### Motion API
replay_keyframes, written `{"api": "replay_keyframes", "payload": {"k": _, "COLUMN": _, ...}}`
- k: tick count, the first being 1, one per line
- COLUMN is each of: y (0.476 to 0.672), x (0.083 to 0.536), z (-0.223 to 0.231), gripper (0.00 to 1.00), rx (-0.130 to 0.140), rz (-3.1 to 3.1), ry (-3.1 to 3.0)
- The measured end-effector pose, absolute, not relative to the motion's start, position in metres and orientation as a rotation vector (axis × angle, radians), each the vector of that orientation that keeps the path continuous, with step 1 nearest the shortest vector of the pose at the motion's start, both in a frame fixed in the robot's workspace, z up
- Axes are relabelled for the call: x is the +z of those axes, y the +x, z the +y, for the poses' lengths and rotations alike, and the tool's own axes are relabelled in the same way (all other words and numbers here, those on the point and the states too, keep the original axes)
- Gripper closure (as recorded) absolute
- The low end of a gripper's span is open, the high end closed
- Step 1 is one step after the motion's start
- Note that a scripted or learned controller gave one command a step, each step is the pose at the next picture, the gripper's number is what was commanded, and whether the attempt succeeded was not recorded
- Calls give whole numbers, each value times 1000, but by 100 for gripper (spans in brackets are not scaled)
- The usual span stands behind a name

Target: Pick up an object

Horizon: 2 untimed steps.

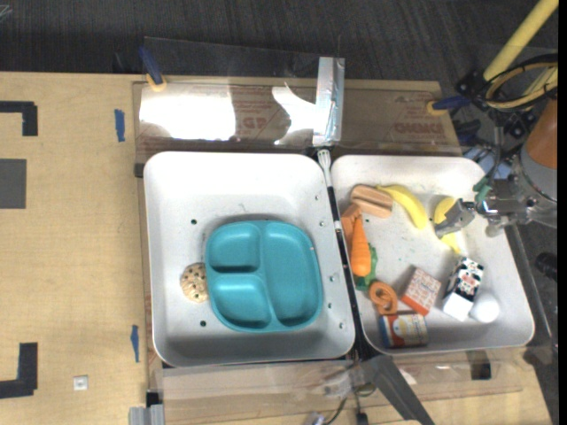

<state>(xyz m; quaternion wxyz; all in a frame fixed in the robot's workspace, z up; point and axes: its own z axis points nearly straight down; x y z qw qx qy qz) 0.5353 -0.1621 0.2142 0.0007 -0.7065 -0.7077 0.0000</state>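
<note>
Claw [459, 215] sits low in right bin [518, 312], just right of banana [406, 204], w/ a small yellow item [443, 209] at its tips; can't tell if spread or pinching. Left of banana: hot dog [371, 200]; below that, carrot [359, 246], orange ring [384, 296], can [404, 328]. Cow-print carton [464, 286] lies below claw. Left bin [168, 237] holds teal divided plate [263, 274] w/ cookie [194, 282] touching its left edge.

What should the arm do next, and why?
Probably come down a little farther. The gripper sits over the right bin, right by the yellow banana, but nothing shows between its fingers, so no object has been picked up yet.
</note>
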Motion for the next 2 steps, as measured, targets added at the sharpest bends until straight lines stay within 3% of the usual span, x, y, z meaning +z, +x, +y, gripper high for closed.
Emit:
{"api": "replay_keyframes", "payload": {"k": 1, "y": 583, "x": 104, "z": -157, "gripper": 0, "rx": -16, "rz": -2155, "ry": -2308}}
{"api": "replay_keyframes", "payload": {"k": 2, "y": 604, "x": 86, "z": -192, "gripper": 0, "rx": -3, "rz": -2203, "ry": -2248}}
